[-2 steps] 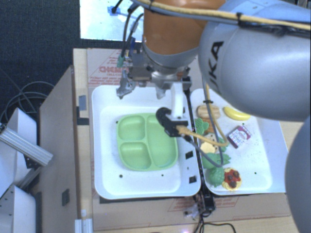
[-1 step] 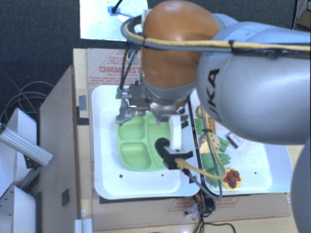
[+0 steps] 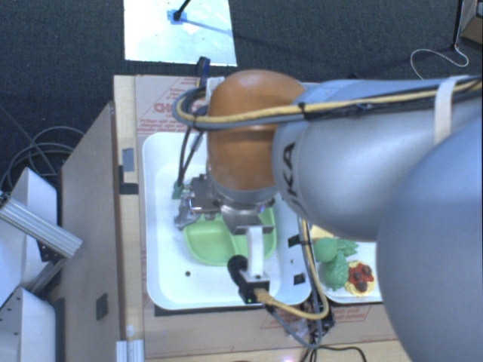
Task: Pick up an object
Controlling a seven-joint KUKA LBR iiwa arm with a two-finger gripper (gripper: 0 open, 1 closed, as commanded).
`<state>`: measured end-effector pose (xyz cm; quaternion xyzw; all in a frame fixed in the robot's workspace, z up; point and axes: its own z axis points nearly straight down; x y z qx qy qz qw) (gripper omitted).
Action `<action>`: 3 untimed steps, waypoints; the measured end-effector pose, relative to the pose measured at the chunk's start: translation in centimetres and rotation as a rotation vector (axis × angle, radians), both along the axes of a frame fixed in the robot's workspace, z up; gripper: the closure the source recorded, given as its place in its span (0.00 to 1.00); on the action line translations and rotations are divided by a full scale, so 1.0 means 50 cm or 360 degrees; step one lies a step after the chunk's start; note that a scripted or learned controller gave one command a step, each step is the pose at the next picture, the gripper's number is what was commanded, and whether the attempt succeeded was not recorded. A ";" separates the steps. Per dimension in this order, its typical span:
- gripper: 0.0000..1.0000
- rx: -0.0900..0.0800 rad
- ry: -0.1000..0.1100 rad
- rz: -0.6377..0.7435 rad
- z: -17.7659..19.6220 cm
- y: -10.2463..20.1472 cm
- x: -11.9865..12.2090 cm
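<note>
the arm (image 3: pixel 355 172) reaches in and hangs low over the left bin (image 3: pixel 162 225), its orange band (image 3: pixel 241 138) blocking much of that bin. the wrist sits right above a pale green object (image 3: pixel 207 243) lying in the bin, which looks like the thing being gone for; it rests on the bin floor toward the side nearest the right bin, partly hidden under the wrist. the likely reason for this pose is a straight-down approach, so the end effector (image 3: pixel 241 228) can drop onto the green object from above.

the end effector is buried under the wrist housing, just above or at the green object. whether it is released, clenched or grasping cannot be told here, nor whether it touches the green object at all.

beside the left bin, the right bin (image 3: pixel 355 296) holds a darker green toy (image 3: pixel 332 259) and a red and yellow piece (image 3: pixel 361 276), just beside each other, well clear of the wrist. both bins sit on the counter (image 3: pixel 90 202).
</note>
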<state>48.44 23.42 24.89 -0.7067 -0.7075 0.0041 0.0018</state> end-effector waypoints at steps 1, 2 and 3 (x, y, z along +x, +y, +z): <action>0.00 0.0018 -0.0037 0.0006 0.273 0.001 0.007; 0.00 -0.0004 0.0007 -0.0002 -0.008 -0.005 0.004; 1.00 0.0008 -0.0015 0.0002 0.028 -0.003 0.009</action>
